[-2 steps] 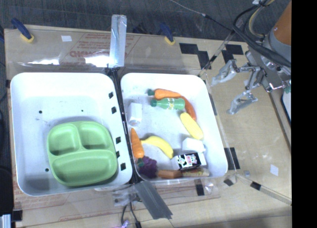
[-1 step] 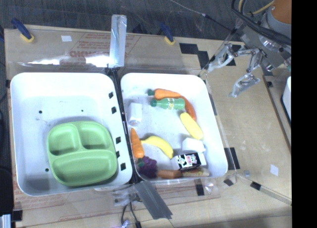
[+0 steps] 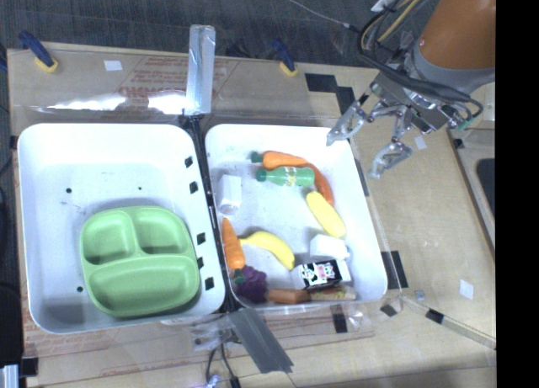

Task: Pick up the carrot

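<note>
Three orange carrot-like pieces lie in the right bin point(image 3: 364, 209). One carrot point(image 3: 283, 160), with a green tip, lies near the far wall just behind a green bottle point(image 3: 286, 178). A second carrot point(image 3: 232, 246) rests along the left wall. A third, darker one point(image 3: 289, 296) lies by the near wall. My gripper point(image 3: 365, 143) hangs over the bin's far right corner, above and to the right of the carrots. It is open and holds nothing.
The right bin also holds a banana point(image 3: 272, 247), a yellow piece point(image 3: 326, 214), purple grapes point(image 3: 250, 281), a cow-print carton point(image 3: 321, 273), a white block point(image 3: 330, 247) and a white cup point(image 3: 229, 194). The left bin point(image 3: 50, 176) holds a green divided plate point(image 3: 139, 260).
</note>
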